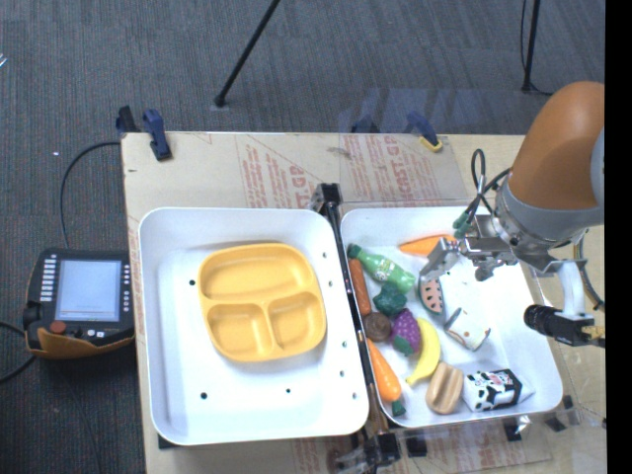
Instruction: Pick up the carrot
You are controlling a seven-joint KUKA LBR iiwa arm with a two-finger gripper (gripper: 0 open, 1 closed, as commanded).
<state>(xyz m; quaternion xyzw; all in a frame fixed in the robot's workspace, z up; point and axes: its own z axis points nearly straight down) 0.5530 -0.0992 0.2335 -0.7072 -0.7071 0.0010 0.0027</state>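
Note:
Three orange carrot-like pieces lie in the right bin [549, 363]. One carrot [425, 246] lies near the far side, tip pointing left, just left of my gripper [460, 267]. A thin one [358, 286] runs along the bin's left wall. A third [385, 371], with a green top, lies at the near left. My gripper hangs over the bin's middle, above a watermelon slice [432, 292]. Its fingers [441, 259] stand apart and open, with nothing between them.
The right bin also holds a green bottle [383, 268], broccoli [391, 298], purple grapes [406, 331], a banana [427, 351], a bread roll [444, 388], a milk carton [491, 390] and a white cup [466, 330]. A yellow divided plate [263, 299] sits in the left bin [163, 363].

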